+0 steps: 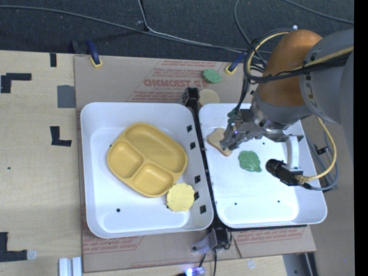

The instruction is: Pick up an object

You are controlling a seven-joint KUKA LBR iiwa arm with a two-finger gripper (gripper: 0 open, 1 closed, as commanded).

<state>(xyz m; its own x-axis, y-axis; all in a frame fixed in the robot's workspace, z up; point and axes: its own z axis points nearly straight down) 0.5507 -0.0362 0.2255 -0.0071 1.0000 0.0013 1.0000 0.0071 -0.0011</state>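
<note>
Yellow, a round scalloped piece (pixel 180 197) is seen beside the divided plate (pixel 147 159) in the left bin (pixel 95 154). Within the right bin (pixel 310 214), the gripper (pixel 231 140) is lowered onto a tan slice (pixel 217 139); the fingers' state cannot be told. A green piece (pixel 250 161) lies nearby.

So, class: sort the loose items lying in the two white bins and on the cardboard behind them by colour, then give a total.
Yellow: 2, the divided tray and the round piece.
Green: 2, the flat piece and the small round piece.
Tan: 1, the flat piece.
Total: 5
</note>
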